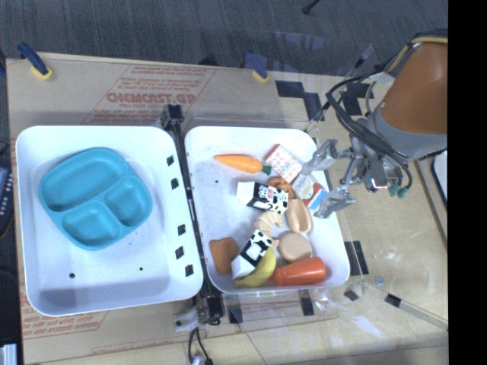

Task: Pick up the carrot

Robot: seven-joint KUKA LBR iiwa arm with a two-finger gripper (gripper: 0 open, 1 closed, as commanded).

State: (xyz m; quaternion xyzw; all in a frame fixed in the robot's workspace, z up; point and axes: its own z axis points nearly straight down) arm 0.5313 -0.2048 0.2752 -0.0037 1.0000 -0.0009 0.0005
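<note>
The carrot (237, 162), orange with a pointed left tip, lies flat in the upper part of the right bin (199, 204), close to its far wall. My gripper (329, 179) hangs over the right rim of that bin, well to the right of the carrot and apart from it. Its two fingers stand spread, open, with nothing between them. A pink-and-white box (283, 160) lies between the carrot and the gripper.
The right bin also holds cow-patterned cartons (268, 196), a hot dog bun (298, 217), a round bread roll (295, 245), a banana (259, 268), a red sausage (298, 271) and a brown piece (222, 253). A blue divided plate (95, 196) sits in the left bin (46, 287).
</note>
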